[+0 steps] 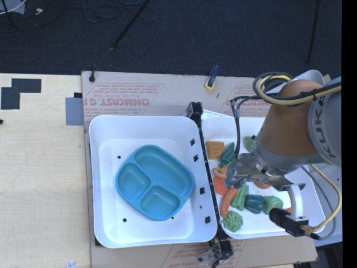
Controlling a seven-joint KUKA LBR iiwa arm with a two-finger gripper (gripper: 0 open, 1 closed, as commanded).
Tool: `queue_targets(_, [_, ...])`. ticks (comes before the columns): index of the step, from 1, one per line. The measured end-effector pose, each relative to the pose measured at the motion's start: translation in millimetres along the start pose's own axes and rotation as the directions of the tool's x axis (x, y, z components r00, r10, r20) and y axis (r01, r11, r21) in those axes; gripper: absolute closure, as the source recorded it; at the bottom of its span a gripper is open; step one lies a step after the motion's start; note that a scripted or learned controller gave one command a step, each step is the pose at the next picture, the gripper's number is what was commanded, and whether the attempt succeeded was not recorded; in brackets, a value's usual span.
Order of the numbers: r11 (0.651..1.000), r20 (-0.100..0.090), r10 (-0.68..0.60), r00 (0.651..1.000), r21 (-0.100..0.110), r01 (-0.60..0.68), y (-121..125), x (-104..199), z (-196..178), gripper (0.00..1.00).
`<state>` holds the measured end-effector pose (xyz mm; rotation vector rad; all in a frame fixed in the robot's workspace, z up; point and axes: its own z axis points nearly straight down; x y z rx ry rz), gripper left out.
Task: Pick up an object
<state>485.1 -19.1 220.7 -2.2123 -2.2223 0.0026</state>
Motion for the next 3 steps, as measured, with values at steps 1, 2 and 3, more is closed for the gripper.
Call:
queue_targets(1, [1.0, 0.001, -0.001, 1.0, 0.001, 0.001, -1, 56, 7, 1.0])
queue_targets(2, [1.0, 0.002, 0.002, 1.0, -0.001, -0.002, 4, 88, -1, 1.0])
queue_targets(3, [1.0, 0.002, 0.003, 1.0, -0.002, -0.003, -1, 90, -16, 1.0])
